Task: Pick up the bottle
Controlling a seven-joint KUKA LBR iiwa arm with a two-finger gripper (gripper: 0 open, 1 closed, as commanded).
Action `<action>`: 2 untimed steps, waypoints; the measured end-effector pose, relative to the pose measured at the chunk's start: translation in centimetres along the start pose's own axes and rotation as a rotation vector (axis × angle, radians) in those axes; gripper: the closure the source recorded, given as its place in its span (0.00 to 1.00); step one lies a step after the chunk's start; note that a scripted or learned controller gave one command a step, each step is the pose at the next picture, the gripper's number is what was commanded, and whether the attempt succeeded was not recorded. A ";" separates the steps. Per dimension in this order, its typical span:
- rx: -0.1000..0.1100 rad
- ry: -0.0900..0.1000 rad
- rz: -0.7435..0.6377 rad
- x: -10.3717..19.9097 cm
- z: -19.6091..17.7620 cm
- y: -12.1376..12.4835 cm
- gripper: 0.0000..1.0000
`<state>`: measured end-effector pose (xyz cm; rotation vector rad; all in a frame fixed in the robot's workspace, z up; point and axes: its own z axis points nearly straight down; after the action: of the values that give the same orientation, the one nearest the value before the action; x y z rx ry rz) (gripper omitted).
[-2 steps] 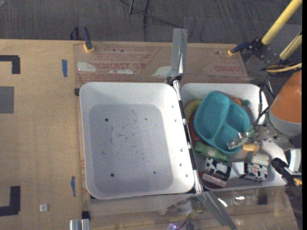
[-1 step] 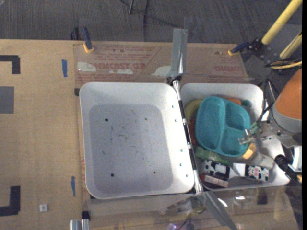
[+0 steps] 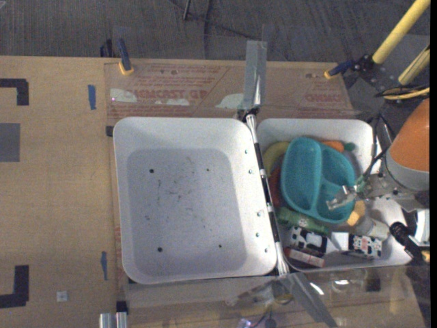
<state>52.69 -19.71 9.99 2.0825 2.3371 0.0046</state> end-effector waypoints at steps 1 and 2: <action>0.018 0.009 -0.065 0.2 1.1 5.7 0.00; 0.048 0.025 -0.077 -2.8 0.4 11.0 0.00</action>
<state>63.96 -21.21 9.70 2.0236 2.4543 -0.0271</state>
